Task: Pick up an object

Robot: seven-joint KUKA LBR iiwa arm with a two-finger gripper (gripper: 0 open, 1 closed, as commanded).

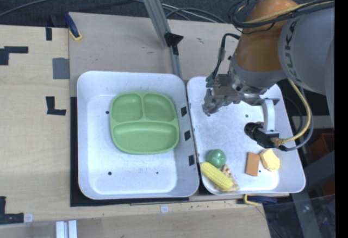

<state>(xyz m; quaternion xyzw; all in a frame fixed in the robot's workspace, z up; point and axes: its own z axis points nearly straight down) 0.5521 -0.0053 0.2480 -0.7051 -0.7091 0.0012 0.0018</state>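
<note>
- A green plastic plate with three compartments (144, 122) lies flat in the shallow white left bin (89, 139), near the middle and closer to the bin's far edge.
- In the shallow white right bin (293, 174), four small things are gathered along the near edge: a yellow toy corn cob (217, 176) at the near left corner, a small green ball (216, 157) touching it just behind, an orange rectangular block (252, 164) further right, and a pale yellow lumpy piece (270, 160) just beside the block.
- A grey metal post (155, 8) slants in from the far side, ending at the far edge between the bins.
- The two-finger gripper (209, 106) hangs over the far left part of the right bin, well apart from the four things.
- Its dark fingertips point down with nothing seen between them; whether they are parted or closed cannot be told.
</note>
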